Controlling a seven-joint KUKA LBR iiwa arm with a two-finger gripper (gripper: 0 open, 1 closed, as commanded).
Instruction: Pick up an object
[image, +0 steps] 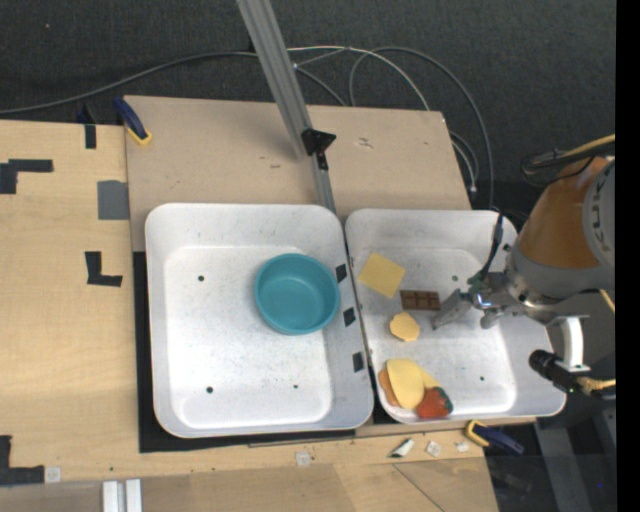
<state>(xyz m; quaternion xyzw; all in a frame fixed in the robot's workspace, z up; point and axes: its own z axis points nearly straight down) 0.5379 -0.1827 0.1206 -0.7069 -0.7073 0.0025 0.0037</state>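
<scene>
In the right bin (500, 390) lie a pale yellow square block (382, 274), a brown chocolate-like bar (420, 299), a small yellow lump (404, 327), a larger yellow oval piece (405, 381) and a red item (434, 403). A blue bowl (296, 292) stands in the left bin (200, 380). My gripper (468, 316) hangs low over the right bin, just right of the brown bar. Its fingers are spread open and nothing is between them. One dark fingertip (446, 316) points toward the bar without touching it.
A slanted metal pole (290, 100) rises behind the bins. Cables run across the dark floor at the back. Small clamps sit at the bench's back left (133, 120) and front right (490, 436).
</scene>
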